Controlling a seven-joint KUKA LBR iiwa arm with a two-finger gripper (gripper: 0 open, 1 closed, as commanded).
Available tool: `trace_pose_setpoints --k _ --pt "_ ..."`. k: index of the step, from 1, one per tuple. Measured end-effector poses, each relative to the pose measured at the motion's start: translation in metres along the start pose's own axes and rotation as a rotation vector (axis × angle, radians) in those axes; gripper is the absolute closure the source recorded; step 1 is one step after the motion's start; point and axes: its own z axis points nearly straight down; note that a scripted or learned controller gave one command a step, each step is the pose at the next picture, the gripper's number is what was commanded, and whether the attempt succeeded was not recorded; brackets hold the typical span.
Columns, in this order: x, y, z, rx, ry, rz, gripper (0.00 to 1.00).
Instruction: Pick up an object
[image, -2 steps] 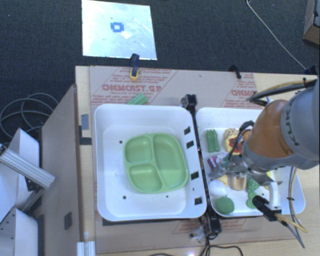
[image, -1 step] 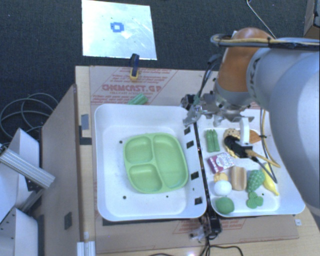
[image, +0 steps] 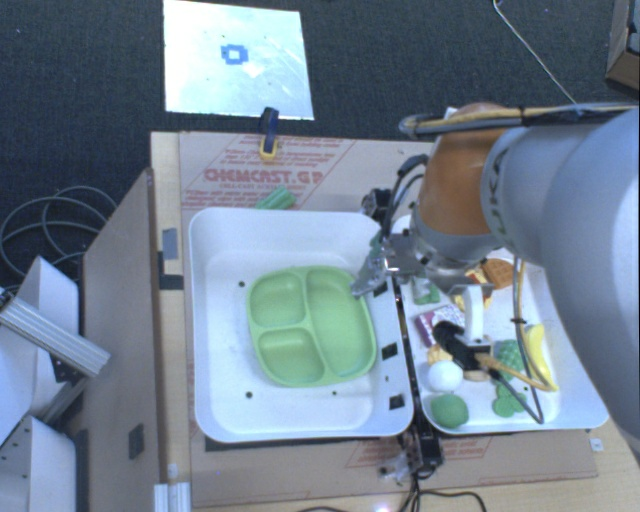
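red "chemcast gp" print on the board (image: 262, 176); whether the hand (image: 366, 282) is clenched, cannot tell.

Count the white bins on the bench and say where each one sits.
2. The left bin holds a green divided tray. The right bin holds small toys and is partly covered by the arm.

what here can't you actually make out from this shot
- Gripper: in the camera view the arm covers it, so whether it holds anything cannot be told.
- Right bin: the arm hides its upper part; the small objects under the wrist blur together.
- Left bin: the green divided tray is plain, but its upper right corner sits under the wrist hardware.
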Motion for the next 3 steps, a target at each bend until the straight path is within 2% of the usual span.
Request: trace_pose_setpoints --k 1,2,3 --pt "0.069 -0.043 0.048 0.003 0.001 -0.003 0.00" --pt "0.143 -0.056 0.034 -0.004 0.001 -0.005 0.00" --pt "0.139 -0.054 0.024 -0.004 0.000 0.001 1.00"
